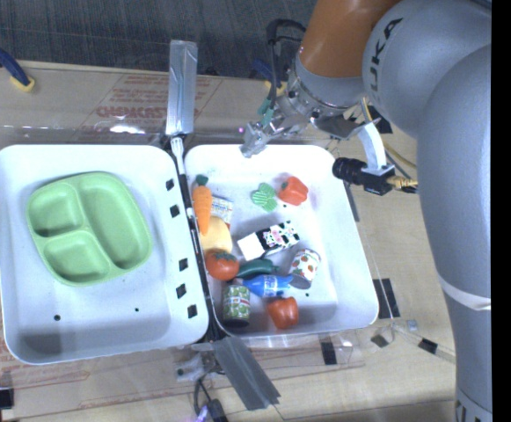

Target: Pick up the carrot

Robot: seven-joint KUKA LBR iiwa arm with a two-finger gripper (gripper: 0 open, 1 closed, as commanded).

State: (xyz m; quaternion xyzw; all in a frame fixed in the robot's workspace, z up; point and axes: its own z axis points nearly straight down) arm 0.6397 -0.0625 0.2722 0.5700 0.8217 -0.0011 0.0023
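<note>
The carrot [202,206] is orange with a green top and lies along the left wall of the right bin [347,262], its top pointing to the far side. My gripper [255,137] hangs over the far rim of that bin, up and to the right of the carrot and clear of it. Nothing shows in the gripper.
Toy food crowds the right bin: a red pepper [294,189], a green piece [264,197], a yellow piece [217,235] touching the carrot's tip, a tomato [222,265], a cow-patterned box [280,235] and a can [236,303]. A green divided plate [88,227] sits in the left bin [9,315].
</note>
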